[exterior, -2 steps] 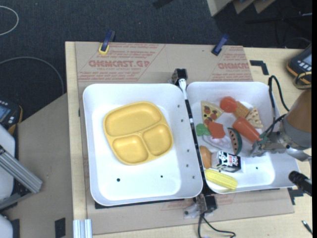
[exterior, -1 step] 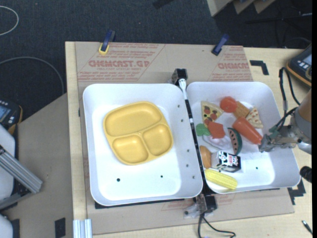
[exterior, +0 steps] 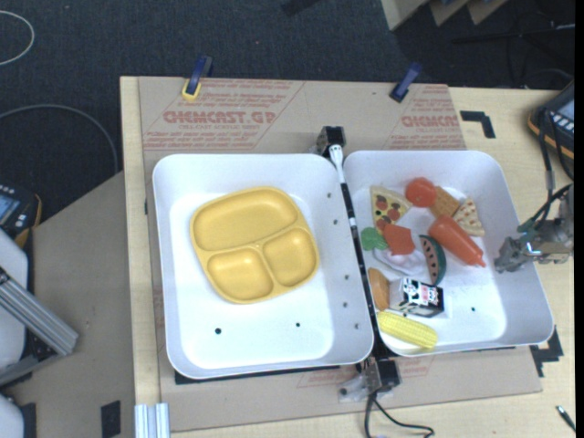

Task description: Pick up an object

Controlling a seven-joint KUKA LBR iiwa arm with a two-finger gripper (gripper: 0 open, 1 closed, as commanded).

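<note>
White plastic bins are seen side by side on the bench: the left bin [exterior: 173, 245] holds a yellow divided tray [exterior: 254, 243], lying toward 11 o'clock of that bin. The right bin [exterior: 511, 308] holds the pickable clutter, bunched from its centre toward 9 and 7 o'clock. Largest of these, a carrot [exterior: 456, 239] lies near centre; a corn cob [exterior: 408, 330] sits at 7 o'clock, a pizza slice [exterior: 390, 208] at 10 o'clock, a watermelon slice [exterior: 435, 257] just below centre, a small milk carton [exterior: 422, 296] above the corn.

The gripper [exterior: 522, 249] is seen at 3 o'clock, over the right bin's rim; nothing is seen held, and how far it is open cannot be told. The step is judged to be the approach, with no grasp made. Next, travel toward 9 o'clock and a descent onto one item would be needed, the carrot being nearest.
</note>
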